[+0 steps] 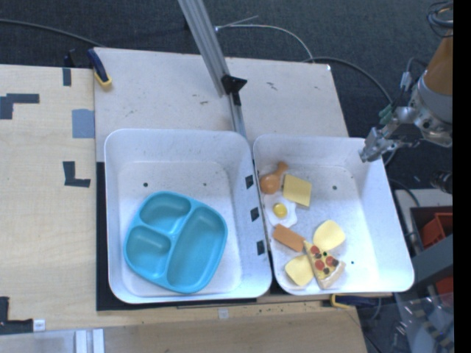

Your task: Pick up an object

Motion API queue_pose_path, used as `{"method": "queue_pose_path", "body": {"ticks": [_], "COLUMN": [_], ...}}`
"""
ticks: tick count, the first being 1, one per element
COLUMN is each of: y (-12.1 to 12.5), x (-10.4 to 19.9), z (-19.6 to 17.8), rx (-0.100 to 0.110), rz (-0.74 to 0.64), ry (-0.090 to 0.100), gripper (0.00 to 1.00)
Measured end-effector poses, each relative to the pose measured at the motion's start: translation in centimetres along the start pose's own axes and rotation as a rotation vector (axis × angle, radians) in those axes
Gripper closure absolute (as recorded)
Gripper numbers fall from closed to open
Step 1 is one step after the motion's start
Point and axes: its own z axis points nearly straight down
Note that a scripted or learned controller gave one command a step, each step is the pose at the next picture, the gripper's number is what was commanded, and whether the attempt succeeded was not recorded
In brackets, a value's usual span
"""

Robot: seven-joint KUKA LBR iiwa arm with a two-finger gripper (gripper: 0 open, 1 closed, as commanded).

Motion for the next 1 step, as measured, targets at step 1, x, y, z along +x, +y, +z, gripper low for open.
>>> {"method": "queue_pose_path", "body": {"ticks": [1], "y": [-0.12], "x": [-0.1], "z": [0.53], "rx": [0.008], "rz": [0.002], "ry": [0.0], "gripper": [0.0]}}
